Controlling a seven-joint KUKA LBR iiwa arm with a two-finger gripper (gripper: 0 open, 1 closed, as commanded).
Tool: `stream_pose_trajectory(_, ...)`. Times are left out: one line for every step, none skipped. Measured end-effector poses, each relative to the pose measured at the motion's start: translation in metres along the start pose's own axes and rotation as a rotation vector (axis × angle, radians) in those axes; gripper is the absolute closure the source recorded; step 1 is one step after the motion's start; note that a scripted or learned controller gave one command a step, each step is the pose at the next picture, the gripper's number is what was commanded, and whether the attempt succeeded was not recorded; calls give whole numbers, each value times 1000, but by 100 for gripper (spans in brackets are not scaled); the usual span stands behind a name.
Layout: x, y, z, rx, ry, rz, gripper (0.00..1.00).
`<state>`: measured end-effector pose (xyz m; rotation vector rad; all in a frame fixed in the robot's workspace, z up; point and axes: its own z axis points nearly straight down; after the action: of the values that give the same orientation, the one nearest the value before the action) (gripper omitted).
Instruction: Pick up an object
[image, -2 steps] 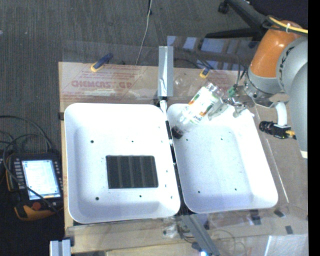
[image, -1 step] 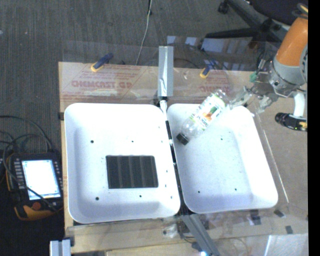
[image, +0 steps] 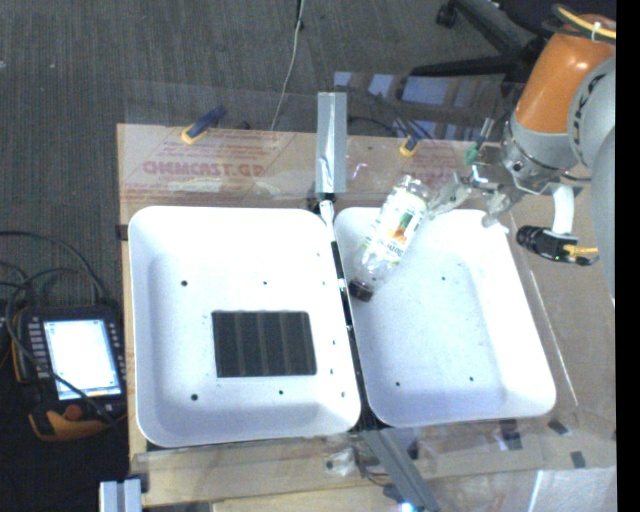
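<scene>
The clear plastic bottle with an orange-green label lay tilted over the far left corner of the right-hand shallow white bin. The gripper hovered beside its upper end, fingers apart, holding nothing. Approach stage; closing on the bottle seemed next.
</scene>
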<state>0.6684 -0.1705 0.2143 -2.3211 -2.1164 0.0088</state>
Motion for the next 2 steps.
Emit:
stream_pose_trajectory(0, 0, -7, 4, -5, -3, 100)
stream_pose_trajectory(-9, 1, 110, 0, 4, 227, 100)
